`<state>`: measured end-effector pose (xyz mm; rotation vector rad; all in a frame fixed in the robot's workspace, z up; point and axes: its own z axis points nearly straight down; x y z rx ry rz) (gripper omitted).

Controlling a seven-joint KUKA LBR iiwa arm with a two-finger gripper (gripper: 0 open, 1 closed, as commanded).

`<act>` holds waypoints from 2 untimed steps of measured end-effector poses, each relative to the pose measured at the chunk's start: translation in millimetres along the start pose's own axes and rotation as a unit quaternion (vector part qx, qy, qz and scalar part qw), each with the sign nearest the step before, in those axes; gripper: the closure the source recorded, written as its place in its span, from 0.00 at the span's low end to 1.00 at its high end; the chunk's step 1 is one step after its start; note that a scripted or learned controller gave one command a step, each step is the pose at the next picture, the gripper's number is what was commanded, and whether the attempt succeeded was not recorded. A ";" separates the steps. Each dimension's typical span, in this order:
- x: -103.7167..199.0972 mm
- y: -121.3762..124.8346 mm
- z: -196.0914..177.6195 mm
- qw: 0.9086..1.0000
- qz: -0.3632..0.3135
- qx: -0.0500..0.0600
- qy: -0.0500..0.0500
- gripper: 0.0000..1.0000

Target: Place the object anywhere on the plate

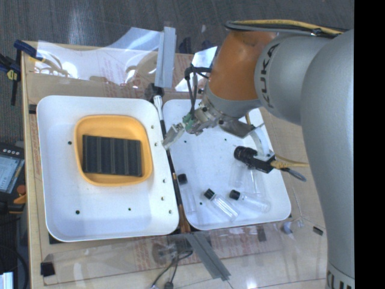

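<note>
So, quick rundown of where things sit. The yellow plate (pixel 112 124) is in the left bin (pixel 51 161), roughly in the middle and a bit toward the far side. A dark ridged block (pixel 114 155) lies flat on it, well inside the rim and about square with the plate's edges.

The grey arm (pixel 307 71) comes in from the right, its orange band (pixel 240 65) up over the far edge of the right bin (pixel 207 161). The gripper (pixel 173 135) hangs over the far-left corner of that bin, just beside the wall the two bins share, and it's tilted down toward the left. From this angle I honestly can't tell whether its grip is spread or closed; the tip is small and partly lost against the white. It's well apart from the block, with the plate's right rim between them.

Other stuff: two clear tubes (pixel 224 208) with black caps lie in the near part of the right bin, close together. A small black bit (pixel 181 177) sits near that bin's left wall. A crinkled plastic sheet (pixel 90 59) lies beyond the far side of the bins.
</note>
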<state>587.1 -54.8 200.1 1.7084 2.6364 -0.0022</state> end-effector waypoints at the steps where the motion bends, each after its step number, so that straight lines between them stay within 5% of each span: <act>1: 17.7 40.0 8.6 0.999 -0.043 0.000 0.000 0.00; 2: 44.9 66.5 7.7 0.999 -0.037 0.000 0.000 0.00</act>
